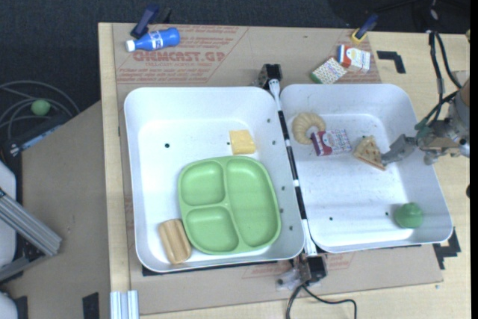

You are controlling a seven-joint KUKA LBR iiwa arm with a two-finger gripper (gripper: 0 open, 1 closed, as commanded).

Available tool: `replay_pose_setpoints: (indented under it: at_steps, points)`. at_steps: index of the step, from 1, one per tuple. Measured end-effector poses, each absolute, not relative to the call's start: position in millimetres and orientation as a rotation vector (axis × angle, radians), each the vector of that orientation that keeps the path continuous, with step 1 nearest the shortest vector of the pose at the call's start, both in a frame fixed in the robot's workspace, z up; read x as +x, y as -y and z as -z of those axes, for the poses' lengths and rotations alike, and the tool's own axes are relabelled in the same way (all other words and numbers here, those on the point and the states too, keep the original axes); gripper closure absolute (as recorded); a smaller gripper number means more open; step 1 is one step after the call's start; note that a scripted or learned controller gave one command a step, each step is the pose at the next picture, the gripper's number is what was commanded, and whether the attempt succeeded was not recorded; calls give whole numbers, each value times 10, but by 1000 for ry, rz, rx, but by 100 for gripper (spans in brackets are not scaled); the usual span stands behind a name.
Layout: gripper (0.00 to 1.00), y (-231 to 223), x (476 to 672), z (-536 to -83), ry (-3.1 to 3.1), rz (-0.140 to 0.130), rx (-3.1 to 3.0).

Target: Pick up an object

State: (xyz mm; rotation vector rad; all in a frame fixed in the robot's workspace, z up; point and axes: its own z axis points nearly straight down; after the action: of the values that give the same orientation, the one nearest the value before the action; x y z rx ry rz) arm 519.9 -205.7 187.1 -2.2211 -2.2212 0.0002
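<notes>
The grey jaws of the gripper (393, 152) are seen low over the right white bin (418, 228), just beside a tan wedge-shaped slice (368, 152); whether they are apart or together cannot be told. A pale croissant (306, 125), a red-and-white packet (330, 142) and a green ball (408, 215) lie in that bin. In the left white bin (149, 123) a green sectioned plate (227, 204) is found.

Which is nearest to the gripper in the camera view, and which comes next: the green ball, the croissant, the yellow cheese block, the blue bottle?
From the gripper, nearest first:
1. Green ball, right bin, near front corner.
2. Croissant, right bin, by the divider.
3. Yellow cheese block, left bin, above the green tray.
4. Blue bottle, on the bench behind the left bin.
</notes>
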Motion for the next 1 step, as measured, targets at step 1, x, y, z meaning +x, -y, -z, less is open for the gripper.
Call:
replay_pose_setpoints:
  at_steps: [1]
  points:
    - [0, 1453, 5667, -1406, 2223, 1, -2219]
